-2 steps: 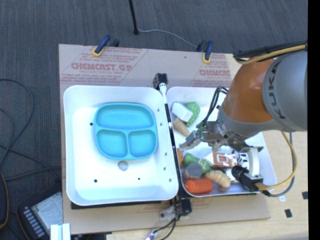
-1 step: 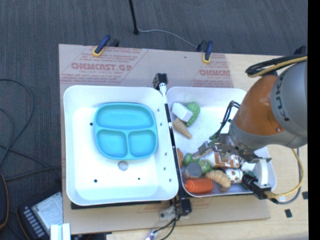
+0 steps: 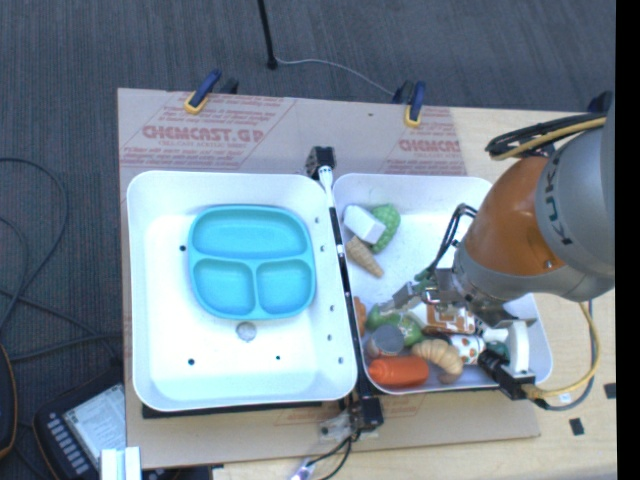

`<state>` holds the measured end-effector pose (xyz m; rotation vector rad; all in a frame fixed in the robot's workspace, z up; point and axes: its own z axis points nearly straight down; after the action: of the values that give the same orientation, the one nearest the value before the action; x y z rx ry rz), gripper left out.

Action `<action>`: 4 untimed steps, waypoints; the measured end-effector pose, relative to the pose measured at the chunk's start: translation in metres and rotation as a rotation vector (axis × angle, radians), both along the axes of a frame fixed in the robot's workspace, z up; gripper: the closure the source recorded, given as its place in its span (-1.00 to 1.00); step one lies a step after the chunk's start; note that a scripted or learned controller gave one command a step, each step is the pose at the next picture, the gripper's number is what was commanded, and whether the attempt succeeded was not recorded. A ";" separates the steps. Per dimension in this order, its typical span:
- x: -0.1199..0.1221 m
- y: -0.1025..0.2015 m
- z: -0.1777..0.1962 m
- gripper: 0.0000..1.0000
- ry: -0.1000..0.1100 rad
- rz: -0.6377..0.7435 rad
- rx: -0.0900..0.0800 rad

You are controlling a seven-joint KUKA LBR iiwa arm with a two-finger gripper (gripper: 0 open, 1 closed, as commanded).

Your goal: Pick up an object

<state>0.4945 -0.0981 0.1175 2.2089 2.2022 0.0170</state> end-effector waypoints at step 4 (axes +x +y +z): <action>0.001 0.000 -0.002 -1.00 -0.004 0.001 -0.002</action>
<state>0.4951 -0.0984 0.1154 2.2047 2.1998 0.0192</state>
